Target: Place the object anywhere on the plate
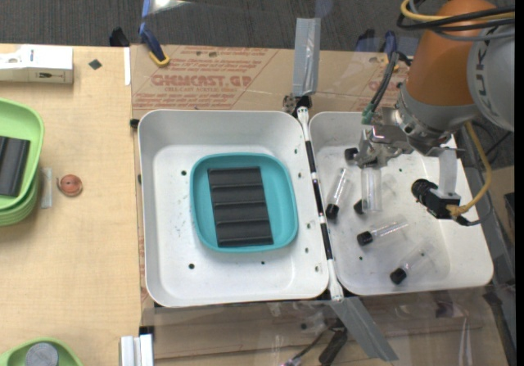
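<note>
Tubes in right bin

Lighting: bright, even, diffuse, from overhead; no hard-edged shadows. Soft shading lies under the gripper on the floor of the right bin, and along the inner walls of the left bin well to the gripper's left. Glare: mild sheen on the teal plate rim and on the orange band above the gripper. Focus: moderately sharp across the bench; small clear tubes just below the gripper read faintly against white. Dark carpet beyond the gripper is dim. Slight edge distortion.
</note>
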Controlling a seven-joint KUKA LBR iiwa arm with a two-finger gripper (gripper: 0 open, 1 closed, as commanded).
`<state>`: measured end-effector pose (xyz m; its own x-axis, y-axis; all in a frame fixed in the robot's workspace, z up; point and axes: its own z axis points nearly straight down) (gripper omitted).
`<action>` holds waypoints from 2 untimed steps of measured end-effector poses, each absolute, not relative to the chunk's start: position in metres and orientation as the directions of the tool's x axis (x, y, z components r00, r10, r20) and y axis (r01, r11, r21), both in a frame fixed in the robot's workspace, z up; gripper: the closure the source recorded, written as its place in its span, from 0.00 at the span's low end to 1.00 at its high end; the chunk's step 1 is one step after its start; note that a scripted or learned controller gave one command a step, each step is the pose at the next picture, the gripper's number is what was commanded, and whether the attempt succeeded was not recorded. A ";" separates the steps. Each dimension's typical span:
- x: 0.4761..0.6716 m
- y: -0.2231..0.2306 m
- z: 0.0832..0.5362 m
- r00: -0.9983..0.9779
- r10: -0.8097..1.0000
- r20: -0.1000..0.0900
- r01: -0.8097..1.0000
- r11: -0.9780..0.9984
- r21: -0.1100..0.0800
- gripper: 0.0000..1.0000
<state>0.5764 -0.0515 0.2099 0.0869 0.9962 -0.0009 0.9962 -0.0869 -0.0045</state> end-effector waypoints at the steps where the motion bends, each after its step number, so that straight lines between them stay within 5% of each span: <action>1: 0.537 0.002 0.190 0.016 1.000 -0.001 1.000 -0.016 -0.005 1.00; 2: 0.525 0.072 0.190 -0.122 0.993 -0.001 0.993 0.122 -0.004 1.00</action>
